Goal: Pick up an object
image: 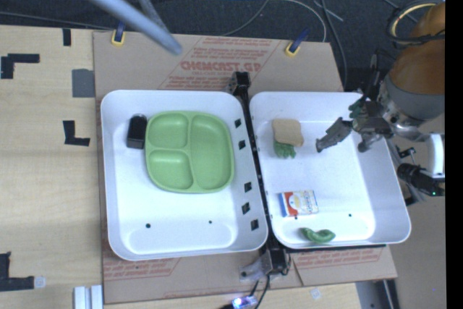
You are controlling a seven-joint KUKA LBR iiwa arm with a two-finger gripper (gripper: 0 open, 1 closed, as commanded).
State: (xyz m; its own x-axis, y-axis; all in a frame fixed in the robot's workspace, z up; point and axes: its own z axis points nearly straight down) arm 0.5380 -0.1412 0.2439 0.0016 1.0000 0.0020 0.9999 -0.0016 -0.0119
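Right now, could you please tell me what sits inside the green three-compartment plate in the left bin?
The green divided plate shows bare compartments. A small black block lies beside its left rim. What lies beneath the plate is covered.

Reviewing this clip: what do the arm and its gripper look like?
The arm is grey with a rounded orange section above the wrist. Thin cables loop near its top. The gripper is dark grey to black, with two slender fingers on a boxy metal body.
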